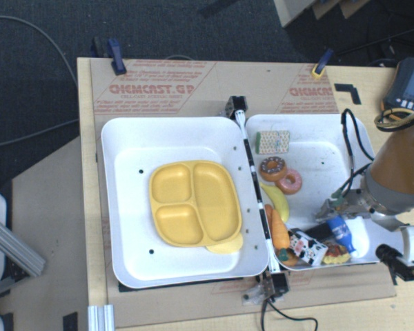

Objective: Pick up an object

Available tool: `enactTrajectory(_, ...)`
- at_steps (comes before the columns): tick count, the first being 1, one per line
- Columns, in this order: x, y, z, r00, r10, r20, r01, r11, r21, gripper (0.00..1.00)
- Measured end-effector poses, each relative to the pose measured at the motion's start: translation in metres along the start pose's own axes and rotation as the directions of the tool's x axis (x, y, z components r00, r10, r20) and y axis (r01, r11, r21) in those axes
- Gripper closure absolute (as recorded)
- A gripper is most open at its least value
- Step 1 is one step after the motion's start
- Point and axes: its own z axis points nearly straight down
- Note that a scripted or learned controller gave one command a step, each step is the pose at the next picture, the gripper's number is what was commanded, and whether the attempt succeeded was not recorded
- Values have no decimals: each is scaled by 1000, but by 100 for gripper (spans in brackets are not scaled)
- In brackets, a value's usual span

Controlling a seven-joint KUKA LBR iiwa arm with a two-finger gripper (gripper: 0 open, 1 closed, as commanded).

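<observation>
Toys in the right bin point(310, 126), most of them crowded along its left and front sides. Closest to the gripper point(338, 211): a small blue and white bottle point(343, 233), lying on its side just below it, near the front right corner of that bin. Probably the thing to go for. Likely light, hard and smooth, so a bit slippery and quick to roll away. Best pinched across the round middle, not by the ends. Other easy picks further left: a pink donut point(289, 182), a brown donut point(271, 165), a banana point(276, 200) and a carrot point(279, 232), all likely light toy food with no sharp bits. Hard to say whether the gripper is open or closed, being small and dark and tucked under the big grey arm point(399, 174). No telling, either, whether it touches the bottle or just hangs over it. Muddled heap at the front edge, with a black and white box point(308, 247) on top of bright scraps too small to name. Over in the left bin point(124, 150), a yellow plate point(193, 204) with a pale yellow something peeking out from under its front corner.
</observation>
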Motion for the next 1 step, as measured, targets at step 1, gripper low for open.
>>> enactTrajectory(1, 40, 18, -131, 1000, -2, -5, 2, 1000, 7, 100)
